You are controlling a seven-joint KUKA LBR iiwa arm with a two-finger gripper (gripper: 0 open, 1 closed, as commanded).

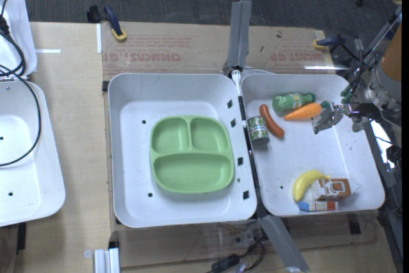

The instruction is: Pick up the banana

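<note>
The worktop (70,48) carries 2 white bins. The banana (307,183) lies in the right bin (358,156), near its front edge, touching a small carton (331,192) beside it. The pincer (327,117) hangs over the same bin's rear half, well apart from the banana, just beside a carrot (303,112); whether its fingers are spread or closed cannot be told, and nothing is visibly gripped. A green bottle (293,101), sausage (271,122) and can (258,130) crowd the rear. The left bin (128,137) holds a divided green plate (192,154). The arm is cut off at the right.
</note>
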